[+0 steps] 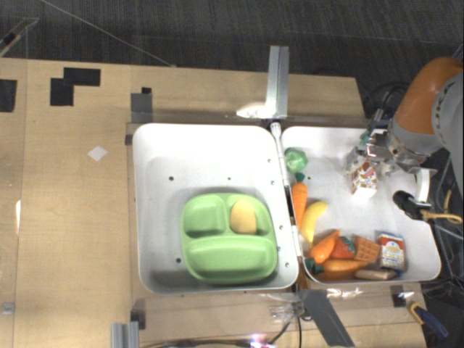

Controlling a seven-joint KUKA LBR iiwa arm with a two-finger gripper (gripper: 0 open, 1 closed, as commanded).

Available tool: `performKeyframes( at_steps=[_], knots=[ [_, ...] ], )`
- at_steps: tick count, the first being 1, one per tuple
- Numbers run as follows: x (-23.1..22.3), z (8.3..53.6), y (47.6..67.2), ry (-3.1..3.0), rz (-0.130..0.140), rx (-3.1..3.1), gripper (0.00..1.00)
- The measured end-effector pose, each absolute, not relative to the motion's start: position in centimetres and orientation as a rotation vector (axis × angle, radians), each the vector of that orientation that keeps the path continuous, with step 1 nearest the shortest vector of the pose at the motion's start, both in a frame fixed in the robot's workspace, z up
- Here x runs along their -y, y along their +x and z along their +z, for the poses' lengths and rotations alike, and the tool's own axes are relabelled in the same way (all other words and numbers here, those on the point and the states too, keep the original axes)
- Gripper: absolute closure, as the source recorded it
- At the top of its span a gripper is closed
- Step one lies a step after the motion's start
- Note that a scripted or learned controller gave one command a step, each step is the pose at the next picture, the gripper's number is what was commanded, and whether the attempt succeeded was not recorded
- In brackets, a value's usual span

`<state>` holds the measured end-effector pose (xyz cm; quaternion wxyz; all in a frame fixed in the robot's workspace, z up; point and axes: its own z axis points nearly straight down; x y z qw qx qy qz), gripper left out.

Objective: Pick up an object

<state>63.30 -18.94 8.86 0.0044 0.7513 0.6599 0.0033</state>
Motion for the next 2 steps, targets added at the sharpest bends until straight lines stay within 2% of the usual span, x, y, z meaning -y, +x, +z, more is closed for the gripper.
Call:
performKeyframes(
  at_steps=[1, 2],
  knots=[
    [18.7, 10.0, 63.7, 2.344, 0.019, -2.075, 1.0],
    [12.4, 17.5, 64.8, 2.452, 0.003, -1.963, 1.0]
  ],
)
